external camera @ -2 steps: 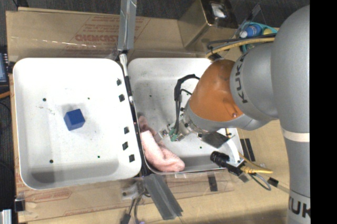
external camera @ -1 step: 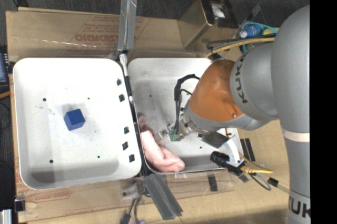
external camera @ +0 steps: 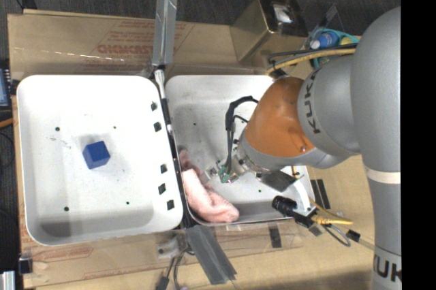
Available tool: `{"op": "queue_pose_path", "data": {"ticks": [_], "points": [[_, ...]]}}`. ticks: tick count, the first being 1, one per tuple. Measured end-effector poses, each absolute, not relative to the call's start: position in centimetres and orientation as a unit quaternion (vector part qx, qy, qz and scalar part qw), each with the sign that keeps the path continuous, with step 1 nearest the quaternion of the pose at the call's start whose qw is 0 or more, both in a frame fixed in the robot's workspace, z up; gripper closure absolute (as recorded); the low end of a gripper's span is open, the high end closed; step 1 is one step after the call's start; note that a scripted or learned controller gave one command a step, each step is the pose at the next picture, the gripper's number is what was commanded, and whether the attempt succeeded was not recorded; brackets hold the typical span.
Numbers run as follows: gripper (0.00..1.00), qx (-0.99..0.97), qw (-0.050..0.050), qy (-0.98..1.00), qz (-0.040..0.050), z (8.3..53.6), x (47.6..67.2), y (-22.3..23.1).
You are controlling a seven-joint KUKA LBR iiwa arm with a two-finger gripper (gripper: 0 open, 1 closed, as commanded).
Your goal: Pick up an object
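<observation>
Gripper (external camera: pixel 227 173): I see its tip low in the right bin, near the middle of that bin's near edge; the orange wrist covers most of it from above.
Jaws: I cannot tell how they stand, the wrist hides them.
Pink cloth (external camera: pixel 204 197): it lies bunched in the right bin's near-left corner, against the divider wall, just beside the gripper tip on its left and nearer side. I cannot tell whether they touch.
Step in hand: I judge this a descent toward the cloth. To do it well I would shift the tip toward that corner, centre over the thickest fold, and keep off the bin wall.
Blue cube (external camera: pixel 97 154): alone near the middle of the left bin (external camera: pixel 41 98), well apart from the gripper.
</observation>
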State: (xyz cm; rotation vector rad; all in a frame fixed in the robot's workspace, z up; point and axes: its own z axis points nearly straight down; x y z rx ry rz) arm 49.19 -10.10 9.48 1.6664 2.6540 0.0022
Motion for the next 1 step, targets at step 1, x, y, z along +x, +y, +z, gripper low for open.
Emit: {"op": "queue_pose_path", "data": {"ticks": [1], "points": [[0.00, 0.532, 0.004, 0.847, 0.0007, 9.48, 49.18, -10.10]]}}
